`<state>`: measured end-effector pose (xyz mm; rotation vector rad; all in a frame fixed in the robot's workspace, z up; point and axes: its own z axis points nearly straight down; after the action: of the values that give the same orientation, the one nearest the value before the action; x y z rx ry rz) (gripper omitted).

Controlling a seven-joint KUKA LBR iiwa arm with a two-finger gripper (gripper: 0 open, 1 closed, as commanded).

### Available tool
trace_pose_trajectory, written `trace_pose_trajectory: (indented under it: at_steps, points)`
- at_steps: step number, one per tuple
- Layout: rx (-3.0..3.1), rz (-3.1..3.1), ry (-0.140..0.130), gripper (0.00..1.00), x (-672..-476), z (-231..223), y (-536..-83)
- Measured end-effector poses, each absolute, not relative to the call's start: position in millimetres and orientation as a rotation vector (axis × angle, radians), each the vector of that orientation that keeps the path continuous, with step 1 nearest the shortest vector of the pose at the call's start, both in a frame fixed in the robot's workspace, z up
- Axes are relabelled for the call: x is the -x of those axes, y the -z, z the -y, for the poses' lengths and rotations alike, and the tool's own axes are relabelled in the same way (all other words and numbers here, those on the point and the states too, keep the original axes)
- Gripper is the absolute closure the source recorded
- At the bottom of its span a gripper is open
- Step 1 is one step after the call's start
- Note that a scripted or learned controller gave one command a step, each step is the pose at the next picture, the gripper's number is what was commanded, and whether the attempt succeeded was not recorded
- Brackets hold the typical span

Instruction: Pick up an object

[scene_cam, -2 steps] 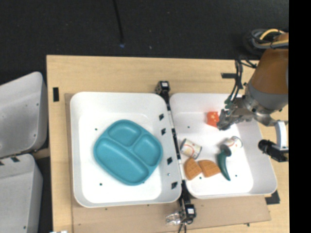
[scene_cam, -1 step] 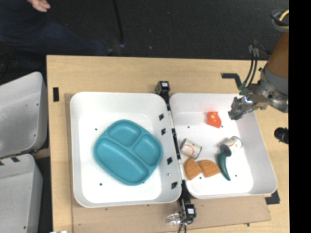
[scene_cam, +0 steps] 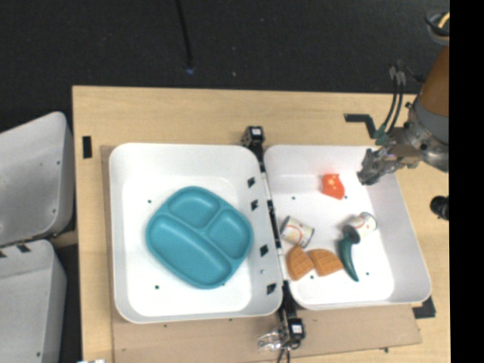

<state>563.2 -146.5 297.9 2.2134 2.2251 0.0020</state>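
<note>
gripper (scene_cam: 372, 168) over right bin's (scene_cam: 401, 278) rim; no writing legible.

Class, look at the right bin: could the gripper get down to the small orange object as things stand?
Probably yes. The gripper sits just right of the orange object, which lies apart from the other items with bare bin floor around it.

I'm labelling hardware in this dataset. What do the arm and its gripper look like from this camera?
The arm enters at the right edge: an orange-brown band above a grey metallic wrist section. Thin dark cables loop alongside it. The gripper is a small dark grey assembly at the tip; its finer details are too small to make out.
</note>
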Motion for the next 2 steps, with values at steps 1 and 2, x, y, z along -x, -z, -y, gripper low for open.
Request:
trace_pose_trajectory:
  at_steps: [1,2]
  points:
    - [-2.215,-2.227,-0.001,1.0,-565.3,96,-297]
    - [-2.214,-2.229,-0.002,1.0,-568.8,45,-294]
